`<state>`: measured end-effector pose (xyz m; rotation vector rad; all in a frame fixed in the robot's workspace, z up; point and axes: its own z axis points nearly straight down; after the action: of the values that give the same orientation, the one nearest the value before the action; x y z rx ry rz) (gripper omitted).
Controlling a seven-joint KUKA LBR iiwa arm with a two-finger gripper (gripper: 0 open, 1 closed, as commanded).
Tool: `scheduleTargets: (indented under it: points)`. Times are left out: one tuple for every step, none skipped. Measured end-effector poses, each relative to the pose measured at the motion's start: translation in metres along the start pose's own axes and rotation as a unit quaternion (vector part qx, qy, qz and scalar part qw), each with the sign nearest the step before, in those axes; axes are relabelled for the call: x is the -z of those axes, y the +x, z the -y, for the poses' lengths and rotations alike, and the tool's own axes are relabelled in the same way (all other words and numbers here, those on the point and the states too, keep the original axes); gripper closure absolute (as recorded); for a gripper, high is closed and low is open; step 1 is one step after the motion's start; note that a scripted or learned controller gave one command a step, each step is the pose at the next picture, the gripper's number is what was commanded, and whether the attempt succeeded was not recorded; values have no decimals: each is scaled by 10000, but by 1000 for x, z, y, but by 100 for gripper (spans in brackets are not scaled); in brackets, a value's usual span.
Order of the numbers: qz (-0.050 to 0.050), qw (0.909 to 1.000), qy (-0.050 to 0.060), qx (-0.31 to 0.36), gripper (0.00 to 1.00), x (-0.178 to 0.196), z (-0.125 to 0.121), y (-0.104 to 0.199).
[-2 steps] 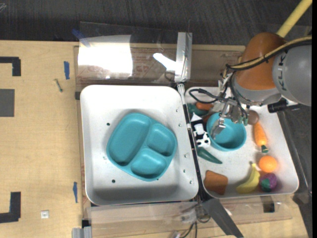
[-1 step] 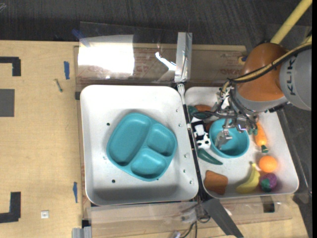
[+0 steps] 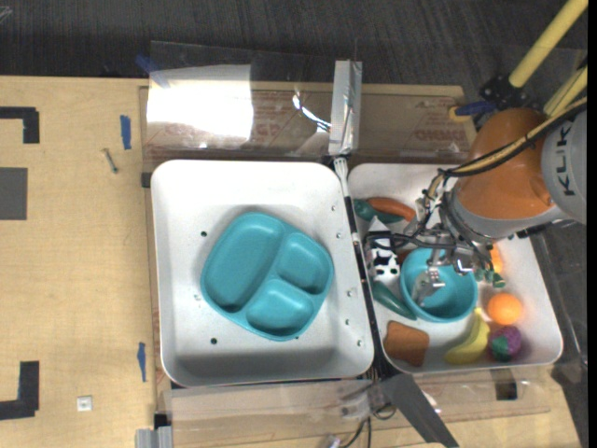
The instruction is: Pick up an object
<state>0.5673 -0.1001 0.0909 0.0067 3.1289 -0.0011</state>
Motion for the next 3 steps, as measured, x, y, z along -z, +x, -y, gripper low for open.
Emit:
scheduleTargets:
  points:
    - [6,9990,1,449,0,-1,0,-64]
    - [-5,9992,-4,393,0,0,9,-9]
    - [2,9978,11,-662,0,-1,1,-44]
